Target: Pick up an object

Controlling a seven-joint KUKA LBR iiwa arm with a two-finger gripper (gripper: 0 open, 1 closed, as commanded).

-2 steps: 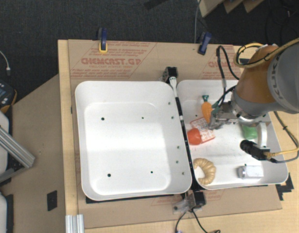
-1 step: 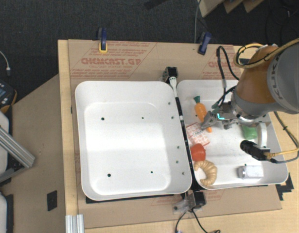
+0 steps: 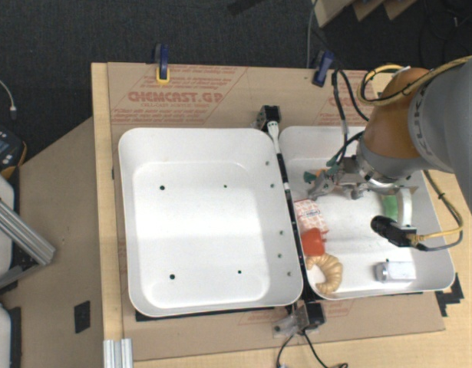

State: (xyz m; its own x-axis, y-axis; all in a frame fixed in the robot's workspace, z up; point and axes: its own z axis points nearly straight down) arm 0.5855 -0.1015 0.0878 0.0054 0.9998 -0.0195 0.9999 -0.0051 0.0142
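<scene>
My gripper [image 3: 337, 182] hangs low over the upper left part of the right bin [image 3: 429, 280], under the orange wrist band. Just left of it a small green and orange thing [image 3: 310, 177] lies by the bin's wall. Below it, along the left wall, lie a pink and white packet [image 3: 310, 215], a red piece [image 3: 313, 244] and a tan croissant-shaped toy [image 3: 328, 273]. A green object [image 3: 391, 205] sits partly under the wrist. Near the front right corner rests a small white and grey box [image 3: 395, 271]. I see nothing held.
The left bin [image 3: 136, 159] stands beside the right one, with a black divider strip [image 3: 285, 198] between them. Both rest on a cardboard sheet [image 3: 182, 90] held by blue clamps [image 3: 162, 58] at the back edge.
</scene>
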